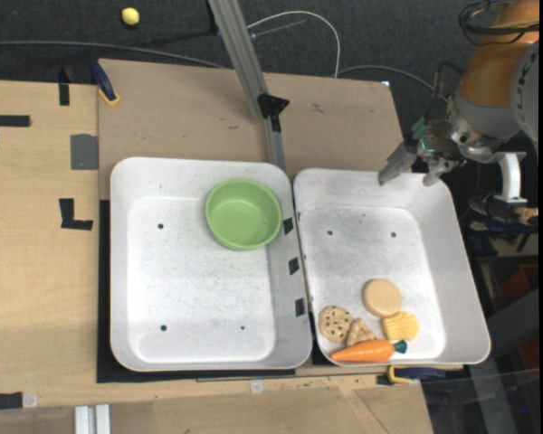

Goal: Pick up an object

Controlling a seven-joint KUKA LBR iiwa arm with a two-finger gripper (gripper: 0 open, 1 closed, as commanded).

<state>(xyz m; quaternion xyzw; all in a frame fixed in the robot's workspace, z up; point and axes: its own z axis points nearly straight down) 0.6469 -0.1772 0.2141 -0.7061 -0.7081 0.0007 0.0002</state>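
Orange carrot (366,352) lying left–right, green tip rightward, tool (408,171) fingers apart — holding nothing

matt green plastic bowl (243,212); speckled white bins (136,242); wood bench (36,242).

2 white bins (127,242), 1 green bowl (243,213), 1 carrot (366,352), 1 cookie (334,322), 1 yellow ball (130,15).
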